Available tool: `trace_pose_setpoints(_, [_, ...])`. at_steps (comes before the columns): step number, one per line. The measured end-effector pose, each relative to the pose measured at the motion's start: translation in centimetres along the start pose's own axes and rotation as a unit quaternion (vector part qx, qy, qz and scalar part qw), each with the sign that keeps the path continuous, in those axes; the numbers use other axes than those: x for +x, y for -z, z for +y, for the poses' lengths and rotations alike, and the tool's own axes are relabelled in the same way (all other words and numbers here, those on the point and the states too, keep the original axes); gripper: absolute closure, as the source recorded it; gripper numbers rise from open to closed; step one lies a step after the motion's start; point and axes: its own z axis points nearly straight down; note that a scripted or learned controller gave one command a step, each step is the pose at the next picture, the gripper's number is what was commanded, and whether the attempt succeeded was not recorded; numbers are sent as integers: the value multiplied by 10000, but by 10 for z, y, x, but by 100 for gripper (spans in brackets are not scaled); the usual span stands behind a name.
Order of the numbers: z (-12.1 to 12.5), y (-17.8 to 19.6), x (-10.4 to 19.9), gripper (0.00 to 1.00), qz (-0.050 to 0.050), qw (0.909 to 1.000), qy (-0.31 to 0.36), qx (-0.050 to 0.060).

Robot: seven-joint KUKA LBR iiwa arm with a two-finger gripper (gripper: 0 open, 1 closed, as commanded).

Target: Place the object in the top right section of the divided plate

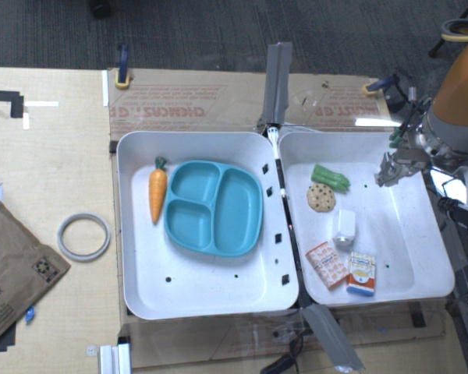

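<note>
Claw point(390, 171) hangs over the right bin point(421, 232), grip state unreadable.
Plate point(214, 207) waits bare in the left bin point(140, 279); nothing picked.

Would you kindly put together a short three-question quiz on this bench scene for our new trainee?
1. True or false: the carrot lies inside the blue divided plate.
2. Which bin holds the cookie? A) left bin B) right bin
3. Fill in: the gripper hovers over the ____ bin.

Key
1. False: the carrot lies beside the plate, on the left bin floor.
2. B, just below the green vegetable.
3. Right, near its upper right corner.
</note>
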Motion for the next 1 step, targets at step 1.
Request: trace_pose_setpoints(1, [-103,6,-13,100,15,9939,-1104,8])
